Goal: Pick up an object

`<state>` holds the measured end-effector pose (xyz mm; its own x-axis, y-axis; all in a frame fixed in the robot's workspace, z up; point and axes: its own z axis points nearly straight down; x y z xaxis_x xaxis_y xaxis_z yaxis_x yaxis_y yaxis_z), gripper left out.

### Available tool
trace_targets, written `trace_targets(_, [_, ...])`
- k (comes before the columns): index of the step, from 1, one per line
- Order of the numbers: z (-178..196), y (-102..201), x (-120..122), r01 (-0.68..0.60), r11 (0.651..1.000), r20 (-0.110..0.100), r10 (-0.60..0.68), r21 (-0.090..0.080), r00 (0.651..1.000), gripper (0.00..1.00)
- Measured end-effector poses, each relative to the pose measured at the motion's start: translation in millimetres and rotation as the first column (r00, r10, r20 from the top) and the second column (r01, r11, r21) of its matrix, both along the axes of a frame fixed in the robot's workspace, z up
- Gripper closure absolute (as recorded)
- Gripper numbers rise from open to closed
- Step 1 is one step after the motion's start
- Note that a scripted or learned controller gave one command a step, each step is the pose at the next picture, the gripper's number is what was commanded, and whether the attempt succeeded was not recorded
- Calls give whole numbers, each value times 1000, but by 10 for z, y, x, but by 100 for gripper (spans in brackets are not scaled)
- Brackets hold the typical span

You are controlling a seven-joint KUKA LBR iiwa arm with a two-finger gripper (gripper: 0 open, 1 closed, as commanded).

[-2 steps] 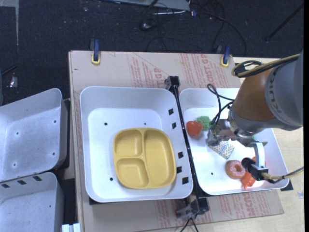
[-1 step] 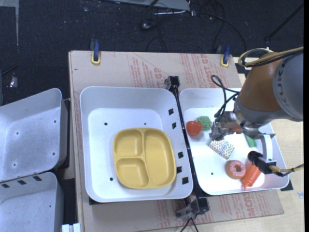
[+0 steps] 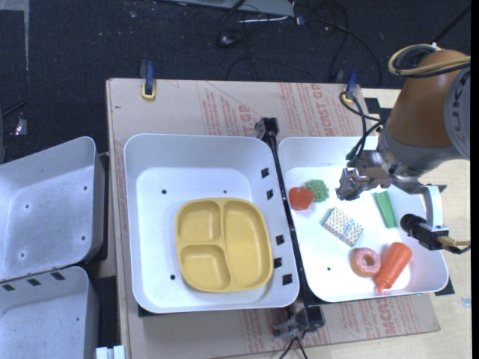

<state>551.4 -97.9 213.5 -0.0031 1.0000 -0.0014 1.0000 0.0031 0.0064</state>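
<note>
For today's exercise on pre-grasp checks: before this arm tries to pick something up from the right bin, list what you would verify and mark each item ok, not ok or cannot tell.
1. Targets in the right white bin: red round piece, green leafy piece, patterned block, green bar, pink ringed doughnut, orange carrot. Ok.
2. Two-finger gripper over that bin. Ok.
3. Gripper free of any object. Cannot tell.
4. Doughnut and carrot separated enough for a clean grasp. Not ok, they lie together.
5. Patterned block stands apart. Ok.
6. Yellow divided tray lies in the left bin, out of the way. Ok.
</note>
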Motion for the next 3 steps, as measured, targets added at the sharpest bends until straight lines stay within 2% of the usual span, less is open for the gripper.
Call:
trace_targets(1, [-26,1,3,1,1000,-6,-1,1,1000,100])
trace_targets(2, [28,474,98,-4,1000,-5,4,2,1000,100])
trace_targets(3, [159,976,349,-4,1000,-3,4,2,1000,100])
